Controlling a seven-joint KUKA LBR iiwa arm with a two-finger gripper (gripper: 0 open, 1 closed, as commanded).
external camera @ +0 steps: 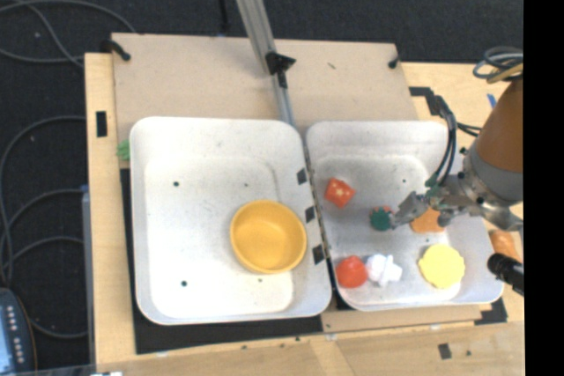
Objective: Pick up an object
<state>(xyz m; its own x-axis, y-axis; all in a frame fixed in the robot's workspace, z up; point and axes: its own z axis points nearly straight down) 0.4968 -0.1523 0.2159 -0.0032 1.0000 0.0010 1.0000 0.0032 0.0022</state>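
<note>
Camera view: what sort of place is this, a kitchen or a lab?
Likely a robot lab test bench: two white bins on a board, a metal camera pole, loose cables on dark carpet.

No readable text, label, brand or number anywhere — bins, bench, arm all unmarked.

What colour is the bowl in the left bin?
Yellow: the bowl shows clearly in the camera view.
</note>
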